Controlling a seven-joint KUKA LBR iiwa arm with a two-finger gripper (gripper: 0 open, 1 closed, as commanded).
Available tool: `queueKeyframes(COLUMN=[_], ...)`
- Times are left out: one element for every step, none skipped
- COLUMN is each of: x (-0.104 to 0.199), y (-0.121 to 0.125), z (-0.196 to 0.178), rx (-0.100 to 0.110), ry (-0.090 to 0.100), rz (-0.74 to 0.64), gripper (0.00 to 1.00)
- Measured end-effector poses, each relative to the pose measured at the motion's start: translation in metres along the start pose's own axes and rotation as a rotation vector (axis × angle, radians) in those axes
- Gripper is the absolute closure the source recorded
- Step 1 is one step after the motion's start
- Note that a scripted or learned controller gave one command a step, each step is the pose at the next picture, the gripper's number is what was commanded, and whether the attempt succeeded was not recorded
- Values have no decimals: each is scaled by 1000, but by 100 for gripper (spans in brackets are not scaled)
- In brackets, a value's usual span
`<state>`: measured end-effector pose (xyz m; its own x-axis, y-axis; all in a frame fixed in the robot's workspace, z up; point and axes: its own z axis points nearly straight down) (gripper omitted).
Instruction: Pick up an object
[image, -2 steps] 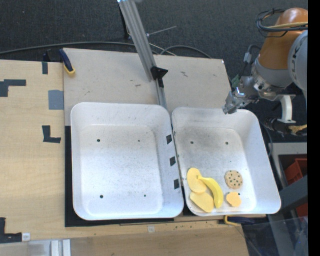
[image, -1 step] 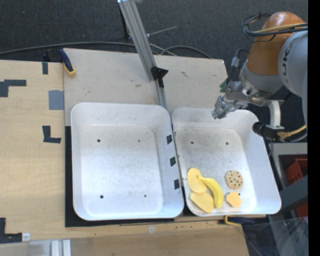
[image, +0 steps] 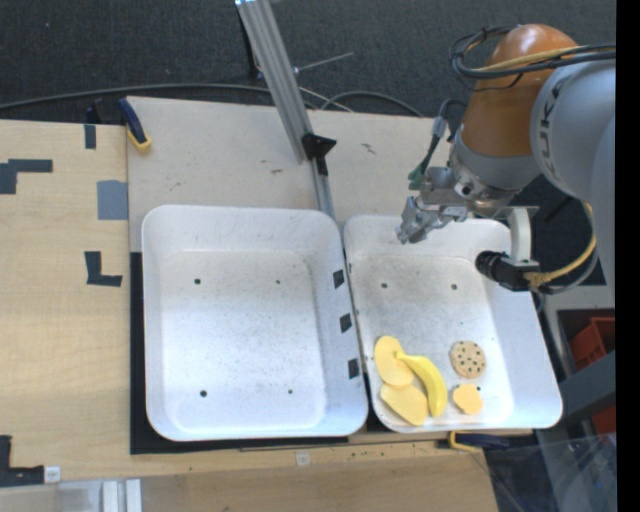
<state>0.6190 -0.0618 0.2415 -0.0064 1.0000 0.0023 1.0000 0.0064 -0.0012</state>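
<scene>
Gripper (image: 413, 232): finger state unclear, over right bin's (image: 520, 330) far edge | banana (image: 428, 382), cookie (image: 467, 358), yellow pieces (image: 402, 400) untouched at near end | pick not begun

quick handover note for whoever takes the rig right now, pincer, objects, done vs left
Pincer: over the far rim of the right bin, nothing seen in it; open or shut is not clear.
Objects: banana, cookie, two yellow slices and a small orange piece, clustered at the right bin's near edge.
Done: nothing picked up.
Left: reach the cluster, grasp one object, lift.
</scene>
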Motion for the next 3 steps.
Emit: queueKeyframes(x=[60,103,147], y=[-10,-33,-54], z=[4,1,14], rx=[2,2,4], ry=[0,-1,-2], rz=[-1,0,1], gripper=[100,100,100])
